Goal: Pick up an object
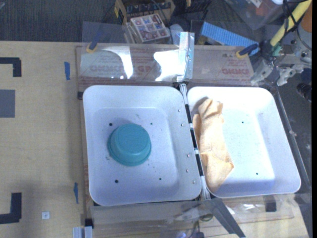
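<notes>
Wooden bench (pixel 39 148) bearing two white bins: left bin (pixel 94 108) holds a teal bowl (pixel 130 144) (upside down), right bin (pixel 277 133) a crumpled tan cloth (pixel 212 143) along its left wall.

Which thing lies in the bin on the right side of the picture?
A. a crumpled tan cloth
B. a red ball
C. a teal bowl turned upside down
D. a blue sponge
A: the tan cloth lies along the right bin's left wall, while the teal bowl sits in the left bin.
</notes>
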Controlling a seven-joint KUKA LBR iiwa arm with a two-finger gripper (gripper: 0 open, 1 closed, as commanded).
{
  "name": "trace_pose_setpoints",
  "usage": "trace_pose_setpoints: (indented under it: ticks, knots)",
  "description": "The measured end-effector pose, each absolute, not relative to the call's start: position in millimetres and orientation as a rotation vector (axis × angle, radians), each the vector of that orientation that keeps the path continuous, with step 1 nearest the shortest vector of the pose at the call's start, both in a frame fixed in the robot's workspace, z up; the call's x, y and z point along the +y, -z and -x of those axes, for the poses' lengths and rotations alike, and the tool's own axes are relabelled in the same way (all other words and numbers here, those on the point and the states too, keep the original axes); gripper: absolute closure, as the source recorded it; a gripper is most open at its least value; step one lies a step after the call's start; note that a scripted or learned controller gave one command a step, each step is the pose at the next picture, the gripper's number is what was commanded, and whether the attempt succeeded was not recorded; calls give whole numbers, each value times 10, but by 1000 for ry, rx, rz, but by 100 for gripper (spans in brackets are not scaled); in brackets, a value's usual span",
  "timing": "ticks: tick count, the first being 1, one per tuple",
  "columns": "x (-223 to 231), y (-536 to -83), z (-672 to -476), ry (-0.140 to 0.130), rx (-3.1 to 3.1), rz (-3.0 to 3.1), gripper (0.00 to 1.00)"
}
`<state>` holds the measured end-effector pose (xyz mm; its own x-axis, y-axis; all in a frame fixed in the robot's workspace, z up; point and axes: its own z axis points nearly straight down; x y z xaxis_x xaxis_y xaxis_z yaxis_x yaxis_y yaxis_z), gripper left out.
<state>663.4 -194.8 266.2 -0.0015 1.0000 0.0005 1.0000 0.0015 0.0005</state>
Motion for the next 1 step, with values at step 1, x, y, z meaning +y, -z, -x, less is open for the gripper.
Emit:
trace_pose_setpoints:
  ticks: [1]
  knots:
    - [-2044,-2545,-6684,0,2119,-2316,0]
